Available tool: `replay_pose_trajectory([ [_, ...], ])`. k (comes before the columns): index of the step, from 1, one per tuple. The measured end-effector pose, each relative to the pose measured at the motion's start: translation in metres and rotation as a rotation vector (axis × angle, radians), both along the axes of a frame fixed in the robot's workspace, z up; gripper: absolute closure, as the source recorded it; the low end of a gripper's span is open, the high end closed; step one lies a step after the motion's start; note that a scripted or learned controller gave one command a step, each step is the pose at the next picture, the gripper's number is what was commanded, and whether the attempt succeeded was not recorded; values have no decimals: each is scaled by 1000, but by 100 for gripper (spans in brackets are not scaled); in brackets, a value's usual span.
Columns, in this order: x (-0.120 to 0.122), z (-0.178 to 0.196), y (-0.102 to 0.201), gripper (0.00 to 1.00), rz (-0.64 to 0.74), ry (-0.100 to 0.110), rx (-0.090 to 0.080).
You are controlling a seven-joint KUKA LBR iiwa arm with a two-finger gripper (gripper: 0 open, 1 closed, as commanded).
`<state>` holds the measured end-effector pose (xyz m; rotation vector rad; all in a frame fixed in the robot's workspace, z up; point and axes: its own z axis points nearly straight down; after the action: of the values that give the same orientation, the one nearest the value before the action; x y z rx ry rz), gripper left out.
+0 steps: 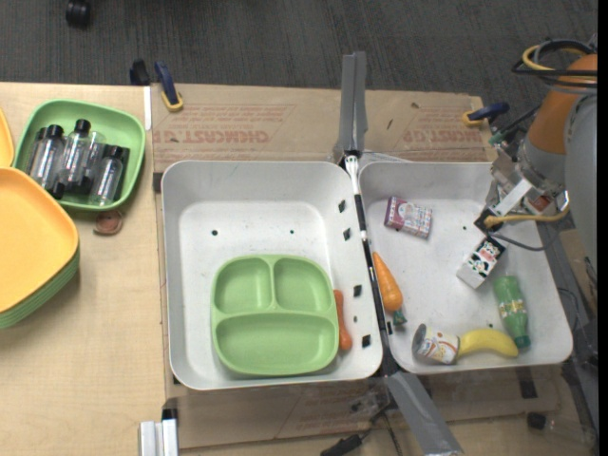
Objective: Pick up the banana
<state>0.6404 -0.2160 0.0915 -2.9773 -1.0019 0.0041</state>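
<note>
Gripper [502, 207]: at the far right edge of the right bin [446, 175], hanging off the grey arm [556, 141] w/ orange band. Jaw state: can't tell, tip is too small and mixed w/ cables. Nothing seen in its grasp.
Banana [489, 342]: lying flat in the right bin, near-right corner, well toward the camera from the jaws and apart from them. Curved, yellow, dark tip pointing at the can.
Milk carton [481, 261]: small, black-and-white, tilted; the closest item, just camera-side of the jaws, on the line betw. jaws and banana.
Green bottle [512, 309]: on its side, past the carton from the jaws, hugging the bin's right wall; its lower end is just beside the banana's right end, contact unclear.
Can [437, 347]: small, on its side w/ reddish label, at the banana's left end, appears to touch it.
Carrot [386, 283]: orange, along the divider wall, well left of the jaws and toward the camera.
Pink box [408, 218]: flat in the bin, left of the jaws at abt the same depth, apart.
Left bin [190, 207]: well left of the jaws; holds a green divided plate [274, 313], w/ a thin orange stick [341, 319] at its right rim.
Bench, far left: green tray [57, 112] w/ dark-capped bottles [76, 160]; stack of orange plates [33, 250] by it.
</note>
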Motion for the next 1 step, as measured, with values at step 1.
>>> replay_pose_trajectory([
  [1,12,0,32,100,-92,0,0],
])
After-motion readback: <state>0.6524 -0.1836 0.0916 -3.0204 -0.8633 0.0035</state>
